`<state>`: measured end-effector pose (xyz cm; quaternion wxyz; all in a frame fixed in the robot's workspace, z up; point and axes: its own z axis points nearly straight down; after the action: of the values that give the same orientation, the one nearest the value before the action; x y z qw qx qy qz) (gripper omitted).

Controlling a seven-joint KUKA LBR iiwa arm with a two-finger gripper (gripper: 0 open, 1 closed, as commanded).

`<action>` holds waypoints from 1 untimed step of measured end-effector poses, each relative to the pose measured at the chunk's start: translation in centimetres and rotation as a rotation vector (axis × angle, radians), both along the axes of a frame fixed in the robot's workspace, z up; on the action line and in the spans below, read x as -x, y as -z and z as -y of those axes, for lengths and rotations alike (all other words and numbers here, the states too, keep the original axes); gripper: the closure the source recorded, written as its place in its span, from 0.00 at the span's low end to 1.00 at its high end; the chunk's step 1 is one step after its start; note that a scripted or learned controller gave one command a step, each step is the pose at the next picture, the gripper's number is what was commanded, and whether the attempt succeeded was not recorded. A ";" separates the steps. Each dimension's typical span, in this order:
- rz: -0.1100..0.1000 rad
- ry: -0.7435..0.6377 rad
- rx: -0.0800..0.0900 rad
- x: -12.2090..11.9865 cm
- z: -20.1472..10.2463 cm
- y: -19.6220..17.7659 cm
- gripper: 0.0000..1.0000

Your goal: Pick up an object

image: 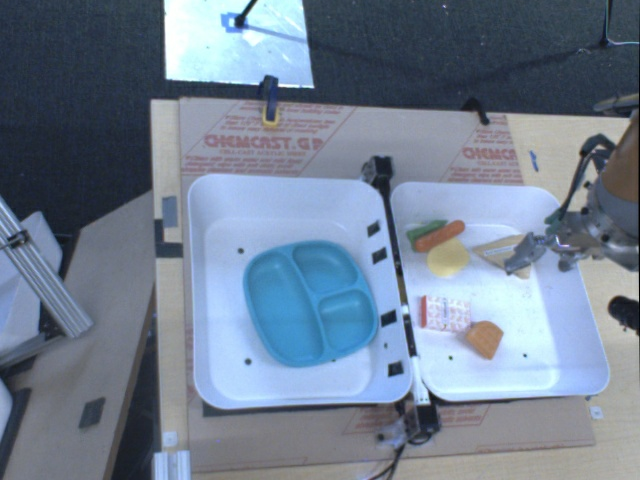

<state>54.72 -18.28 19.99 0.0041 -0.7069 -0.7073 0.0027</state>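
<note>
"CHEMCAST GP" is being displayed in red on the brown sheet (262,140) lining the surface. In the right bin (570,353), a tan wedge (497,249) is being touched at its three-o'clock end by the gripper (522,259), though whether anything is being clamped cannot be told.
</note>
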 end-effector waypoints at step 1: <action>0.010 -0.003 0.002 -0.3 0.0 -0.6 0.00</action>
<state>55.00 -18.25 20.55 -0.0004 -0.7059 -0.7083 -0.0002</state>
